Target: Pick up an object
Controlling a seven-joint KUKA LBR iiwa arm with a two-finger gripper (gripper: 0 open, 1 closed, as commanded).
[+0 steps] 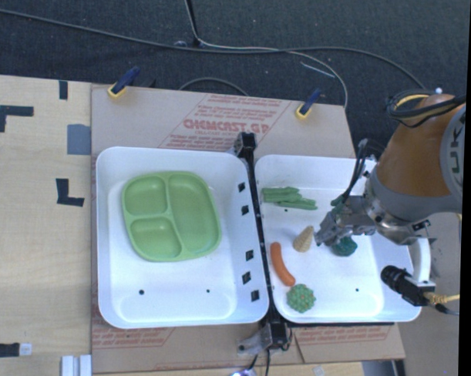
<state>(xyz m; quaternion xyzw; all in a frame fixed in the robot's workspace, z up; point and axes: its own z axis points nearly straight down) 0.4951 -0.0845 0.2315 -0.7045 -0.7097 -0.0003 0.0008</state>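
Pincer (336, 235) first: we see the grey two-finger tool at the end of the grey and orange arm (421, 163), low inside the right-hand shallow white bin (370, 300). We cannot tell how it is set, because its tip is a dark blur from this angle. A small dark teal object (345, 246) lies right at that tip, touching or just under it; we cannot tell whether it is gripped.

We take the right-hand bin as our landmark. Near its middle, just beside the pincer, lies a small tan lumpy piece (303, 239). Toward the bin's far wall lies a bundle of green toy beans (288, 197). Close to its left wall lies an orange toy sausage-shaped piece (281, 264), and near its front left corner sits a green knobbly toy broccoli head (301, 298).

Touching this bin on its left is a second shallow white bin (112, 295), which holds a light green plastic divided plate (171, 215).
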